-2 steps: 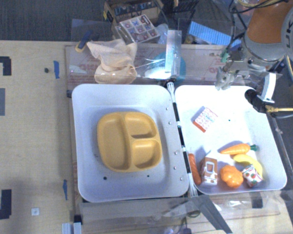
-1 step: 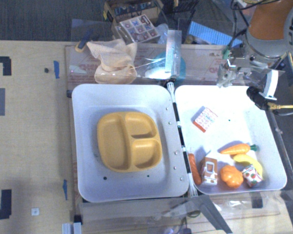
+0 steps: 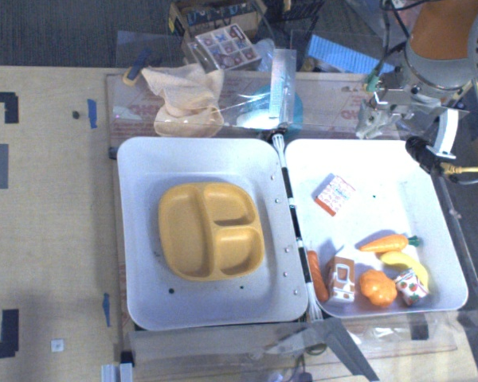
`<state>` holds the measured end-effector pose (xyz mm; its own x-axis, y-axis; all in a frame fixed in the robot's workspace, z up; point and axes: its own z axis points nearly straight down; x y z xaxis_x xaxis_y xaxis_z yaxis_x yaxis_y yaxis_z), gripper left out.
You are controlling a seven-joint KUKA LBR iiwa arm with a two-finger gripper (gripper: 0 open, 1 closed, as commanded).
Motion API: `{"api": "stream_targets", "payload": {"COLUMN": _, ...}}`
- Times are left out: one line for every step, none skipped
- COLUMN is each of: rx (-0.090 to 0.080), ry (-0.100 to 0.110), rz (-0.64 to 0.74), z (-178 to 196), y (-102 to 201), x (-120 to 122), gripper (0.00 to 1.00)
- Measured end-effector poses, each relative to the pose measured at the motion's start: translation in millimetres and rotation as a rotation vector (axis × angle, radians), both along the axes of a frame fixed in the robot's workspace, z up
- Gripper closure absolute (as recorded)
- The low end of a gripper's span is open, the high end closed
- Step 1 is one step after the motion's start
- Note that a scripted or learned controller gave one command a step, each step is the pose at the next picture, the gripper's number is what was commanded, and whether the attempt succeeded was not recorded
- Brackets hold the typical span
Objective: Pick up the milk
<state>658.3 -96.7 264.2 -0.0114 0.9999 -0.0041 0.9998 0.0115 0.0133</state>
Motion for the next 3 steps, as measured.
{"api": "stream_targets", "payload": {"rx": 0.005, "ry": 0.013, "rz": -0.192, "z": -27, "y": 38, "x": 9, "gripper": 1.00}}
{"api": "stream_targets", "payload": {"rx": -0.002, "ry": 0.007, "rz": 0.403, "z": -12, "y": -45, "x": 9, "gripper": 1.00}}
{"api": "stream_targets", "payload": {"rx": -0.014, "ry": 0.004, "rz": 1.337, "z": 39, "y": -49, "x": 10, "gripper": 1.00}}
